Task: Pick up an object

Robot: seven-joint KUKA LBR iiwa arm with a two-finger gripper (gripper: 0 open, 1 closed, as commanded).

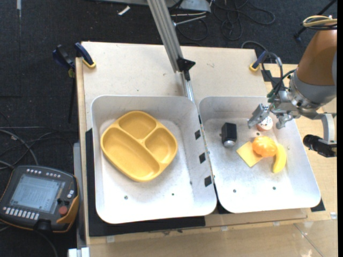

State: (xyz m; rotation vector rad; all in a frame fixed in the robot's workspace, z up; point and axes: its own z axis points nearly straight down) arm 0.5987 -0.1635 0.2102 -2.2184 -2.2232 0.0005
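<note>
Along the near and left parts of the right-hand shallow white bin (300, 194), bare floor lies open around a small black block (229, 133). Nearer the far right wall sit a flat yellow slice (246, 154), a round orange fruit (263, 146) and a yellow banana (279, 159), touching one another. The end effector (270, 117) hangs over a small pale round object (264, 125), fingers spread either side, nothing clamped. A yellow three-part plastic plate (139, 144) fills the left bin (107, 197) on the surface (134, 68).
</note>
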